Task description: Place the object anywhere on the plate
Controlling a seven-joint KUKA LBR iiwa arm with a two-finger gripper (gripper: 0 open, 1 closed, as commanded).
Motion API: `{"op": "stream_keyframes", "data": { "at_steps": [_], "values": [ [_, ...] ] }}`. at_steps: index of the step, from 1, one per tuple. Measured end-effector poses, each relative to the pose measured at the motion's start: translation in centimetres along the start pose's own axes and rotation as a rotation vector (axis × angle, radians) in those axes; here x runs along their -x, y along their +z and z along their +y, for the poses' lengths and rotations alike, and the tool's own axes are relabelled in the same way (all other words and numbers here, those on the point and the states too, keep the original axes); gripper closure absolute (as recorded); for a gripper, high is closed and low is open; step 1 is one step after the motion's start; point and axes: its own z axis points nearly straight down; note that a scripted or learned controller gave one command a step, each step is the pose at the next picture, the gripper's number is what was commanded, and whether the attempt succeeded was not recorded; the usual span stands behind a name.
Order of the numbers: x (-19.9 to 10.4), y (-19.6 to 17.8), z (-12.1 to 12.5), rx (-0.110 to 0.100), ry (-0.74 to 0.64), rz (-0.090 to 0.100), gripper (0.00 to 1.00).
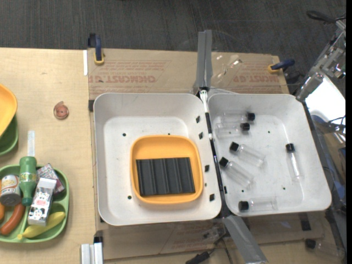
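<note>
Wooden desk (44, 81) carries two white bins. Left bin (110, 120) holds an orange square plate (165, 144) bearing a black ribbed rectangular block (165, 176), long axis left-right. Clear black-capped vials (246, 154) are faint. End effector (333, 56) is cut off at the right edge; whether it is clenched, I cannot tell.

Square orange plastic plate with rounded corners (165, 143): flat in left white bin (110, 120), roughly centred, slightly toward near side. Dark grey ribbed rectangular block (165, 176) lying on plate's near half, four lengthwise ridges visible. Six clear plastic vials with black caps (246, 154): all on their sides, scattered across right white bin (308, 197); two near far-left part, two mid-left, one toward right, one along near edge. None touching plate.
</note>
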Motion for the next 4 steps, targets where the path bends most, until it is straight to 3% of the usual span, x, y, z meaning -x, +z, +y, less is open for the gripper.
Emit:
{"op": "stream_keyframes", "data": {
  "at_steps": [1,2,4],
  "values": [
    [1.2,-2.6,-2.3,0.001,-0.379,-0.001,0.0],
    [-3.7,-11.1,-6.3,0.001,-0.467,0.0,0.0],
    [-9.7,-11.1,-11.0,0.004,-1.397,0.001,0.0]
  ]
}}
